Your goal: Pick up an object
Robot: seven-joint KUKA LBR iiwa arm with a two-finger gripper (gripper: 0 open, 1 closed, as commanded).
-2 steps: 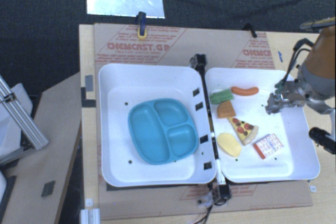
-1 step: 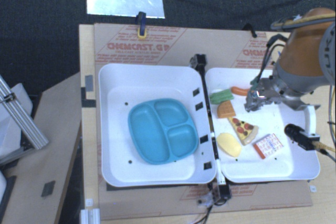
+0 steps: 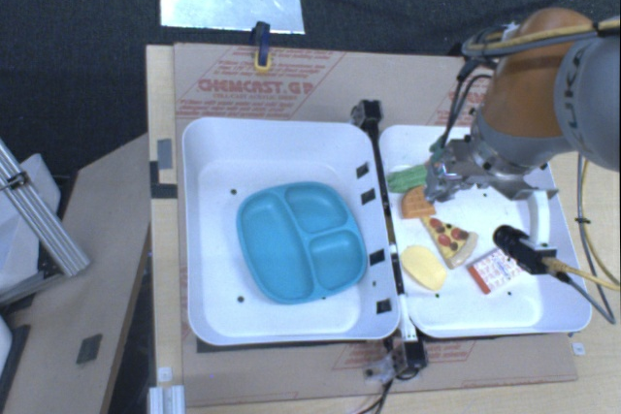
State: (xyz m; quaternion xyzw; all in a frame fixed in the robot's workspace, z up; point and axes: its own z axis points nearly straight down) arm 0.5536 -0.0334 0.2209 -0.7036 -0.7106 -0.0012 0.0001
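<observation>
Gripper (image 3: 439, 181) low over orange piece (image 3: 418, 204) | fingers: you cannot tell | risk: green piece (image 3: 408, 177) and pizza slice (image 3: 449, 240) crowd it, you may nudge or mis-grab

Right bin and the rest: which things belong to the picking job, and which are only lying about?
Job: gripper; right bin with green piece, orange piece, pizza slice, yellow piece, red packet.

Lying about: blue tray in left bin; yellow clamp.
</observation>
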